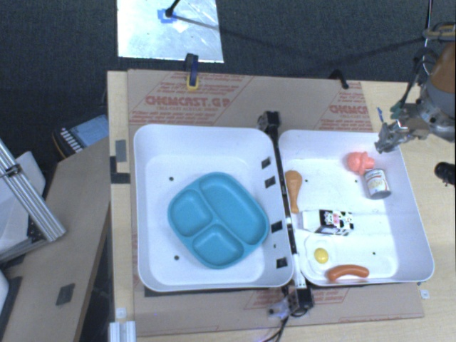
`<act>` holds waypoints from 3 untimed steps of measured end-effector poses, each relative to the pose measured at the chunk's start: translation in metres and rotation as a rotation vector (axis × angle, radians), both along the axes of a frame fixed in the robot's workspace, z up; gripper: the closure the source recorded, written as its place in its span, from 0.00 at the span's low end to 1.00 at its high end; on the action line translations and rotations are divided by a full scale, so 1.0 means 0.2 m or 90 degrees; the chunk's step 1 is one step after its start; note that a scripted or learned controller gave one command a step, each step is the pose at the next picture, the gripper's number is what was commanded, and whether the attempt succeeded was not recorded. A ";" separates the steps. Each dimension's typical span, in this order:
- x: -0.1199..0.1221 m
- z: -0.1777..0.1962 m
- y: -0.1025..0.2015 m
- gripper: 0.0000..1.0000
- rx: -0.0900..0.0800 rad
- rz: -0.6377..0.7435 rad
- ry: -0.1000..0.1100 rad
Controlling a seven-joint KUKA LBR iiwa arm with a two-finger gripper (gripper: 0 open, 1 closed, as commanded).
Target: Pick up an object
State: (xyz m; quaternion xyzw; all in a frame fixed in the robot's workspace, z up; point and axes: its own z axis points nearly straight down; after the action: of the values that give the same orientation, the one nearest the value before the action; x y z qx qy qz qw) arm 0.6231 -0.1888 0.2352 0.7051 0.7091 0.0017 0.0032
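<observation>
Two bins: white, side by side.
Pink toy (360, 161): rounded, far right bin.
Gripper (390, 135): beyond it; finger state unclear.

Robotics lab, bench (235, 91) with white bins (206, 137)

We look down on a pale wooden bench (78, 191) covered with a brown cardboard sheet (242, 98) printed in red letters, held at its far edge by a yellow clamp (192, 73). Beyond lies dark carpet (299, 13) bearing a shiny metal plate (169, 21) (a blue tape patch sits on it). An aluminium rail (28, 198) crosses the left edge, under even light
</observation>
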 end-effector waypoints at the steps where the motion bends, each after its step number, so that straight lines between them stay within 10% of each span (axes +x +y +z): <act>1: -0.08 -0.01 0.19 1.00 0.002 0.001 0.004; 3: -0.27 -0.06 0.59 1.00 0.002 0.002 0.005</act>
State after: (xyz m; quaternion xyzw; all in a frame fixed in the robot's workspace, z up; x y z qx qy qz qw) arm 0.5687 -0.0716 0.2238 0.7042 0.7100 0.0001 -0.0009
